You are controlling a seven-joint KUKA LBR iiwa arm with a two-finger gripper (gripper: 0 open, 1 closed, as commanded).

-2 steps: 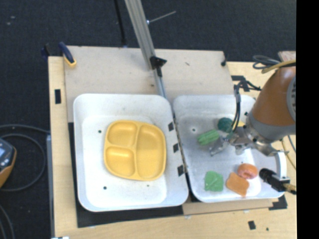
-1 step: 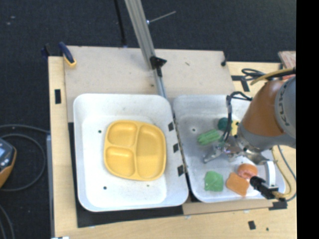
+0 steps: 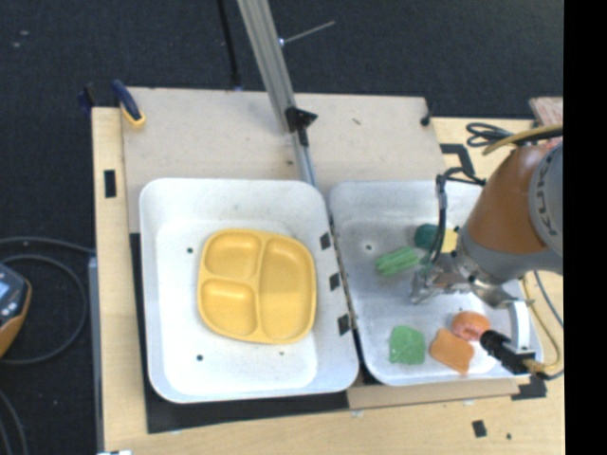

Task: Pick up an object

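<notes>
— Reaching in from the right, the arm [image 3: 507, 211] sets its gripper [image 3: 429, 285] low in the right bin [image 3: 379, 207]; whether the fingers are open or closed, I cannot tell.

— And the objects?

— A green roll [image 3: 396, 260] lies just left of the gripper, a darker green piece [image 3: 427, 235] behind it; a green block [image 3: 408, 345] and an orange block [image 3: 451, 350] sit nearer the front; a yellow tray [image 3: 256, 285] rests in the left bin [image 3: 171, 254].

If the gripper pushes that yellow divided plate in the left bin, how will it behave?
The yellow plate looks like moulded plastic, so probably stiff and light. It lies flat and wide in the left bin, so it would likely slide rather than tip. Its low rim may be hard to pinch.
</notes>
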